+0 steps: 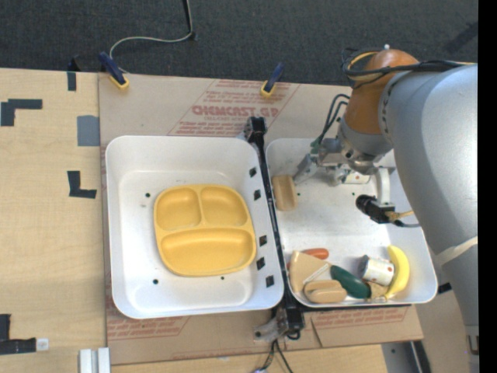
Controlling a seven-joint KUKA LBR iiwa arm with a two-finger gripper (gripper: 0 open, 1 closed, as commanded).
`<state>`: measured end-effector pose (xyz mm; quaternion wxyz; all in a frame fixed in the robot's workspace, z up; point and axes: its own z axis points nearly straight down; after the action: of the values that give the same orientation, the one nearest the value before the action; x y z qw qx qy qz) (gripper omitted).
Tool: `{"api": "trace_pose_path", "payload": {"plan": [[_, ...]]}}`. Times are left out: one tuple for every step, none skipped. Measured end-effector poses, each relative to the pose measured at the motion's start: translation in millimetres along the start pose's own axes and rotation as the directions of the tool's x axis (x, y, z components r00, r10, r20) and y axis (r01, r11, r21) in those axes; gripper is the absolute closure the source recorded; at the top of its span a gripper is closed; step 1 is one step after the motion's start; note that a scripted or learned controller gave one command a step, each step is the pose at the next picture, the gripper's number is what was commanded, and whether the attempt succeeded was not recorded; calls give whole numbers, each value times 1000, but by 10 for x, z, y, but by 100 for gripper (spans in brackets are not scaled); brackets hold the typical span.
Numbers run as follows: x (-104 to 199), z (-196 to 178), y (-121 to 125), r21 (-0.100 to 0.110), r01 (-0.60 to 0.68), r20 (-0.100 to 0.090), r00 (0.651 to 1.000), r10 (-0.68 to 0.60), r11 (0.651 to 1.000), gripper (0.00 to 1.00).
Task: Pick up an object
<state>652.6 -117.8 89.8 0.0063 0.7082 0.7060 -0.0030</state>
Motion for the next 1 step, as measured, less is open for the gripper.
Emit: {"api": "trace_pose_path", "payload": {"plan": [[47,12,-414,-7,-5,8,1000,5,1000,0]]}}
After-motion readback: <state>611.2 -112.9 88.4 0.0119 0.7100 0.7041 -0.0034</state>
